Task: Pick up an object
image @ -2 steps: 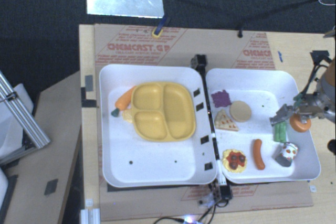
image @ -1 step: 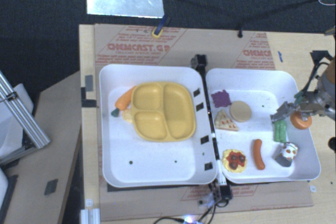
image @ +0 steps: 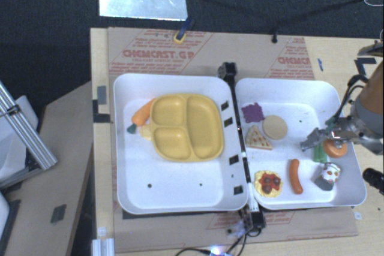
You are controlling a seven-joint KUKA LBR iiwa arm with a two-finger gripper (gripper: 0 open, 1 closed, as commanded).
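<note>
One pincer (image: 324, 144) hangs over the right bin (image: 300, 90); whether it is apart, I cannot tell.

1 fixed camera above the bench (image: 198, 48), looking down aslant (both bins (image: 180, 204) visible).

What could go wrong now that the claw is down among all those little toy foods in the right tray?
1. The gripper sits right beside the round orange toy and a small green piece, so it might nudge or catch the wrong one.
2. Those toys lie near the right white bin's wall, so the fingers could bump or scrape it.
3. The grey-and-white toy and red sausage lie close by; a sweep might scatter them.
</note>
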